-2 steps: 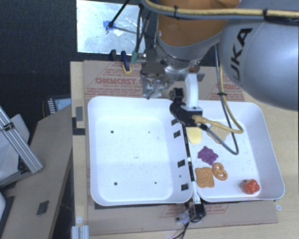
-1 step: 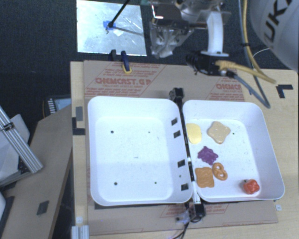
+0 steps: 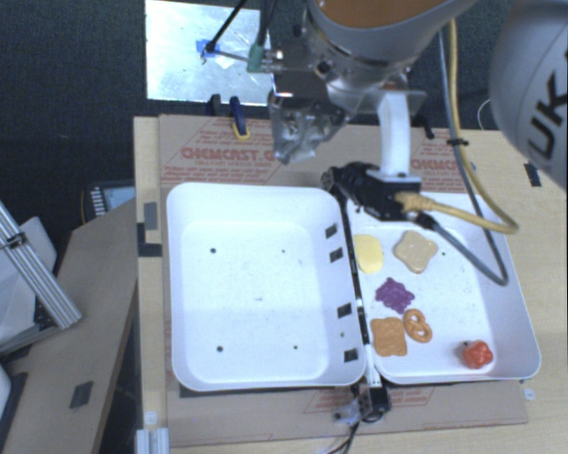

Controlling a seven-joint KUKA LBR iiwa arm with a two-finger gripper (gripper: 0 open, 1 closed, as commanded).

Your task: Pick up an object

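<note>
The arm [image 3: 390, 27] is cut off by the top edge, and it hides the right bin's [image 3: 506, 301] far rim.

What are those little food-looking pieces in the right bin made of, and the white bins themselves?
The yellow oval piece, purple cluster and small brown pretzel shape look like moulded plastic or rubber toy food: flat solid colours, soft rounded edges. The shallow white bin appears thin formed plastic, smooth and slightly glossy.
</note>
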